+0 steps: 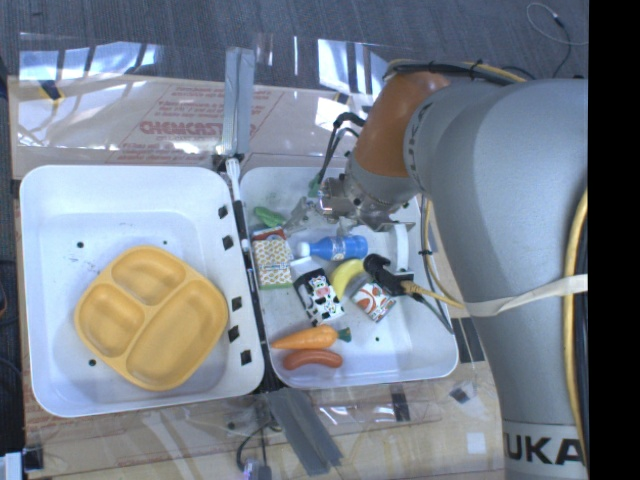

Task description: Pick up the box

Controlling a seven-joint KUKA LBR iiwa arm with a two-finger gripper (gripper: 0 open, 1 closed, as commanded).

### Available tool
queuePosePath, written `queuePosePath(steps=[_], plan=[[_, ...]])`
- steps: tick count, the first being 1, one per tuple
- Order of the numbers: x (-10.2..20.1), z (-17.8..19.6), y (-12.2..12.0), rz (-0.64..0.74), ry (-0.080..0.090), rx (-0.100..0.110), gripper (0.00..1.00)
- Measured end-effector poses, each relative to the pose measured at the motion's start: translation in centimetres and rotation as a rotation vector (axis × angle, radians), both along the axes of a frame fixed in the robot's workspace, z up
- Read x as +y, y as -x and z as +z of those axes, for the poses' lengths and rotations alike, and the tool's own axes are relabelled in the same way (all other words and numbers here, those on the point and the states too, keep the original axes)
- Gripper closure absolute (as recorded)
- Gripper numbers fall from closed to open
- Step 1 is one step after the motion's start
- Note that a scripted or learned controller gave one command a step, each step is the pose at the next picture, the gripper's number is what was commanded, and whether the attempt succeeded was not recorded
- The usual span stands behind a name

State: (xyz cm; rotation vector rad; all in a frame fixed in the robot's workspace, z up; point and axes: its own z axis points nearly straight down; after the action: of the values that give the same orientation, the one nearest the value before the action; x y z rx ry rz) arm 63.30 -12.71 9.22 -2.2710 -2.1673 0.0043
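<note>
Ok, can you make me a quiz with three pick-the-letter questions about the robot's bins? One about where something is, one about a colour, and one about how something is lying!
1. Where is the yellow tray?
A. In the left bin
B. In the right bin
C. On the floor

2. What colour is the carrot?
A. Purple
B. Orange
C. White

3. How is the blue bottle?
A. Standing upright
B. Lying on its side
C. Stacked on the yellow tray

Answers:
1. A, the divided tray lies in the left bin, away from the toys.
2. B, the carrot near the front wall of the right bin is orange with a green end.
3. B, the bottle lies lengthwise on the bin floor, next to the patterned box.
</note>
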Motion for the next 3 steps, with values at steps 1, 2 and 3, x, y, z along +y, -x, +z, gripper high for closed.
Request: queuePosePath(steps=[1, 2, 3], plan=[[-4.1, 0.0, 3.4, -0.019, 0.0, 0.0, 0.0], [-4.1, 1.0, 3.3, -0.015, -0.001, 0.0, 1.0], [-4.1, 2.0, 3.3, -0.011, -0.001, 0.002, 1.0]])
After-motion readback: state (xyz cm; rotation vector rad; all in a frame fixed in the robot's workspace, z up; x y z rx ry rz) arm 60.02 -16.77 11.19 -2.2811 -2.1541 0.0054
